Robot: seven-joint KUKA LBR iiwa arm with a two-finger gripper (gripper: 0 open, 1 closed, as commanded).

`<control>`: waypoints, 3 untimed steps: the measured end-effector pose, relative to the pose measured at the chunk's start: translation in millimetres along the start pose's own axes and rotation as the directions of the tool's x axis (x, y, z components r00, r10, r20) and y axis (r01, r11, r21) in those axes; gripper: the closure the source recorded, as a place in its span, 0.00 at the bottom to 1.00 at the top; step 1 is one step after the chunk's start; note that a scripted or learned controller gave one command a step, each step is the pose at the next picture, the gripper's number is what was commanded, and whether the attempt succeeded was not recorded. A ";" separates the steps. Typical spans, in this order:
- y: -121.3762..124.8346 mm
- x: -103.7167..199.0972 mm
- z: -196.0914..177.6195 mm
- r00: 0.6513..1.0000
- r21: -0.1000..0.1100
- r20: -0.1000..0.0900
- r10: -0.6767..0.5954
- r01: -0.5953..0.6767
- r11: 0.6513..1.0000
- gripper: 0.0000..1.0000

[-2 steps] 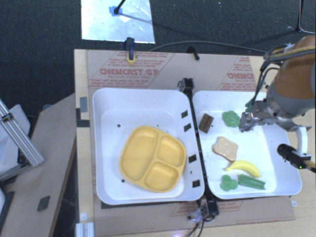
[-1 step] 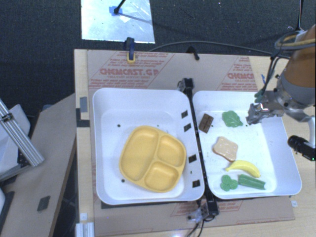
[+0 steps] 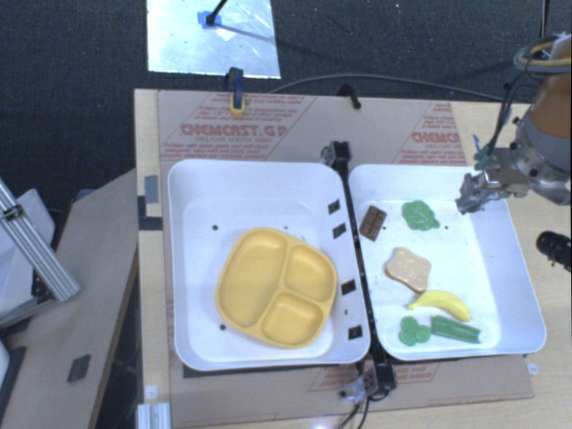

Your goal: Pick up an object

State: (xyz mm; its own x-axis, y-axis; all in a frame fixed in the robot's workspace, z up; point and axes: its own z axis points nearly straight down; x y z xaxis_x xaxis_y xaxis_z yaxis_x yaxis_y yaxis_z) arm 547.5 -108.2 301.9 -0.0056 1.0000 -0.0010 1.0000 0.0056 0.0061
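From the fixed overhead camera, two shallow white plastic bins sit side by side on the counter (image 3: 420,123), which is covered by a brown protective sheet printed with red lettering. The left bin (image 3: 206,195) holds a yellow plastic tray with three compartments (image 3: 277,286), lying slightly turned near the bin's middle.

The right bin (image 3: 514,266) holds the loose toy items. A small dark brown rectangular block (image 3: 372,222) lies near the bin's upper left, close to the divide between the bins. Just to its right is a bumpy green leafy toy piece (image 3: 419,214). Below these, around the bin's middle, lies a tan slice of toy bread (image 3: 407,269). Beneath the bread is a yellow toy banana (image 3: 442,304), and below that, near the front wall, a small green broccoli-like piece (image 3: 413,331) is just beside a long green pod-shaped piece (image 3: 456,330).

The grey arm (image 3: 547,141) enters from the right. Its pincer (image 3: 471,195) hangs over the right bin's upper right part, to the right of the leafy green piece and apart from it. Nothing is visible between the fingers, and whether they are spread or closed cannot be told.
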 end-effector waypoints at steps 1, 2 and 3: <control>0.9 51.3 20.9 1.000 0.004 -0.002 -0.004 0.004 1.000 1.00; 7.4 101.3 20.6 1.000 0.004 -0.002 -0.004 0.004 1.000 1.00; 16.0 157.9 24.4 1.000 0.004 -0.003 -0.004 0.004 1.000 1.00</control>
State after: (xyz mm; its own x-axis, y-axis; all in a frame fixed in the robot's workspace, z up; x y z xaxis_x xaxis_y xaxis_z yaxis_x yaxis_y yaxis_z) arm 562.8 49.8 277.4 -0.0100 0.9999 0.0017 0.9999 0.0100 0.0023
